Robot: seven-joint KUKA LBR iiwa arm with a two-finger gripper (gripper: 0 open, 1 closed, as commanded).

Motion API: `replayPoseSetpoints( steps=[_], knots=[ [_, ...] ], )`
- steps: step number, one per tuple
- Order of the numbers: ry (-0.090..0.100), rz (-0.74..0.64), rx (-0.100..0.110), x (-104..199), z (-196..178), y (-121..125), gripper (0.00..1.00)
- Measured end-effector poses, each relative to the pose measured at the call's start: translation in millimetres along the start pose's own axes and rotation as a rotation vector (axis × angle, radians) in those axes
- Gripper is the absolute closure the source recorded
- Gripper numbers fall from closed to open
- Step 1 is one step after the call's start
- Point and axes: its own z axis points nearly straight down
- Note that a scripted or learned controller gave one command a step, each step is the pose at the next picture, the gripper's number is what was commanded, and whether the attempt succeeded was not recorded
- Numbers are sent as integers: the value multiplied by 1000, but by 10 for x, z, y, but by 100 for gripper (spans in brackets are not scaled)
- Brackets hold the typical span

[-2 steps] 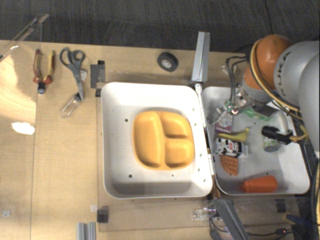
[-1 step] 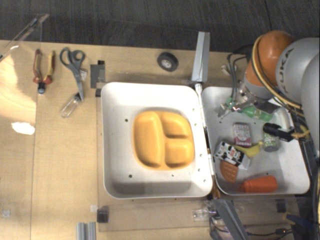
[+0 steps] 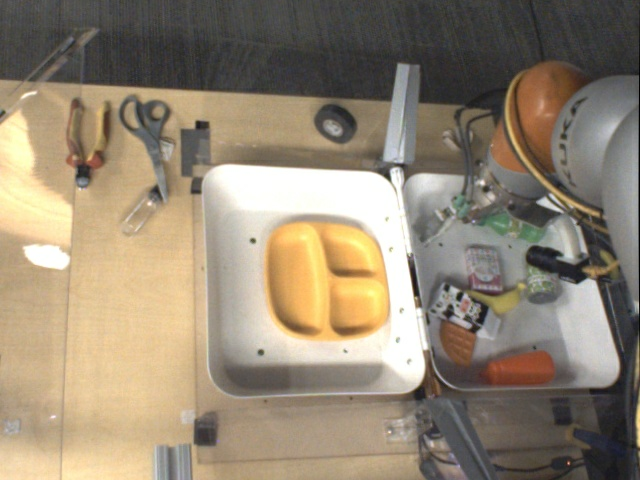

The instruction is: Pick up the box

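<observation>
Box (image 3: 464, 308): black and white, lying in the right bin (image 3: 590, 373), tilted. Touching it: a banana (image 3: 503, 299) on its right and a brown sausage-shaped piece (image 3: 458, 344) below. Just above the box, a pink-edged card (image 3: 483, 266); well to its lower right, an orange carrot (image 3: 520, 368). Gripper (image 3: 478, 206) up at the bin's far end, well apart from the box; state of jaws cannot be told.

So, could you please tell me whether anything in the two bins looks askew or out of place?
Nothing looks spilled or damaged. The right bin is simply crowded: the box lies tilted, its lower end against an orange-brown item and beside a banana. The yellow divided tray sits squarely in the left bin.
</observation>
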Motion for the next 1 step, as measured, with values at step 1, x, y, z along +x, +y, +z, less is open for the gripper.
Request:
replayPoseSetpoints(
  steps=[1],
  knots=[
    [1, 120, 9, -383, -643, -545, 0]
  ],
)
